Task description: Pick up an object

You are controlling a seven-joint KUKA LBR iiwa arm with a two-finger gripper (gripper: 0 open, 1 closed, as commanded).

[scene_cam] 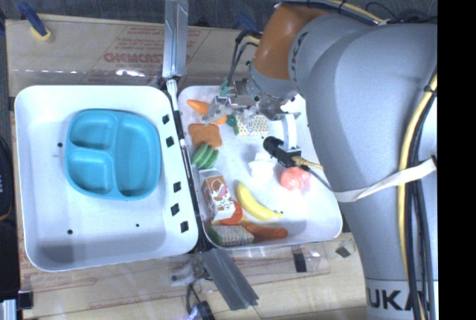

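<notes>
My gripper (227, 104) is low over the far end of the right bin (321, 201), with the grey arm reaching in from the right. An orange carrot (196, 106) lies just to its left. A brown toast piece (205, 135) lies in front of it, and a green vegetable (204, 155) sits below the toast. Nearer the front are a small carton (216, 196), a yellow banana (255, 205), a red sausage (265, 231) and a pink fruit (294, 178). Nothing can be seen held by the gripper.
The left bin (37, 162) holds a blue divided plate (114, 152). A white piece (260, 166) lies mid-bin on the right. The arm's bulk covers the right bin's far right side. A ridge with black clips (178, 162) separates the bins.
</notes>
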